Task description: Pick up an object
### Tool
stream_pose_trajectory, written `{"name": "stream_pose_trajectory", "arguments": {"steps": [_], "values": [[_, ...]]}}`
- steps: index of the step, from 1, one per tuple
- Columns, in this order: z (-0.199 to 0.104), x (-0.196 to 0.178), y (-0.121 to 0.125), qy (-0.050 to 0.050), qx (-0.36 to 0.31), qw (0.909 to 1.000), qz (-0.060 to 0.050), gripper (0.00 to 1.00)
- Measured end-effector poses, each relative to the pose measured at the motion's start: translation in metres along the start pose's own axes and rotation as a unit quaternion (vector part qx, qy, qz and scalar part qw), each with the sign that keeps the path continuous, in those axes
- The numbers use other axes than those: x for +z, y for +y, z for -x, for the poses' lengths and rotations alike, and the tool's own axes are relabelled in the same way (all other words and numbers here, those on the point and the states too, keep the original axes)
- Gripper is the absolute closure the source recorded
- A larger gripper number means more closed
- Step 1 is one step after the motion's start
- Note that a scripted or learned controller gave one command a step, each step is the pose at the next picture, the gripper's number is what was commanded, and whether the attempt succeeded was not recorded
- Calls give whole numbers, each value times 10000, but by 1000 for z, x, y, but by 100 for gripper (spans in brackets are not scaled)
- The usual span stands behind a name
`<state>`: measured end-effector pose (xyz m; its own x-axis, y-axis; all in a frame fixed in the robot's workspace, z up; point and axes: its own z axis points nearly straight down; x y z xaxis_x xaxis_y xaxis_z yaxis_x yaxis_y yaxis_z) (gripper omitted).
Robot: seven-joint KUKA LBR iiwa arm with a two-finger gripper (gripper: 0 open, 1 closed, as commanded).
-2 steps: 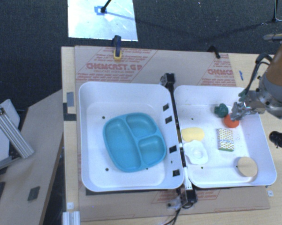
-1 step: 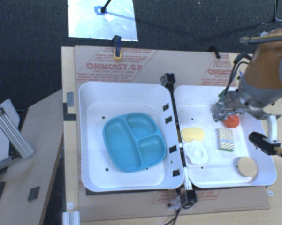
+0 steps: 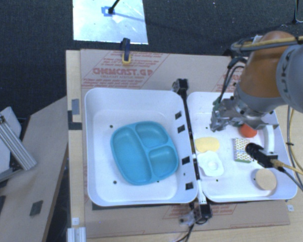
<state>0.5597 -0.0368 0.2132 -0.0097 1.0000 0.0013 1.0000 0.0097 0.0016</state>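
lighting even and bright from overhead, cool in tone. the two white bins (image 3: 141, 97) read near overexposed, with little surface detail. strong glare on the metal sheet (image 3: 110, 13) behind the bins. shadows soft and short; a faint one lies under the arm (image 3: 272, 69) on the right bin floor. image slightly soft and grainy; small objects right of the blue tray (image 3: 143, 152) lack sharp edges.

Only readable thing here is the red print on the brown protective sheet (image 3: 141, 64) under the bins: looks like "CHEMCAST GP" (last letters are a bit fuzzy), upside down-ish along the far edge. More red print repeats elsewhere but it's too faint.
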Motion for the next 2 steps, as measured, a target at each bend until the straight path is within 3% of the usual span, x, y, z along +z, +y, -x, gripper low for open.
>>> {"name": "stream_pose_trajectory", "arguments": {"steps": [2], "values": [[-112, -13, 15, 9, -9, 10000, 2, 100]]}}
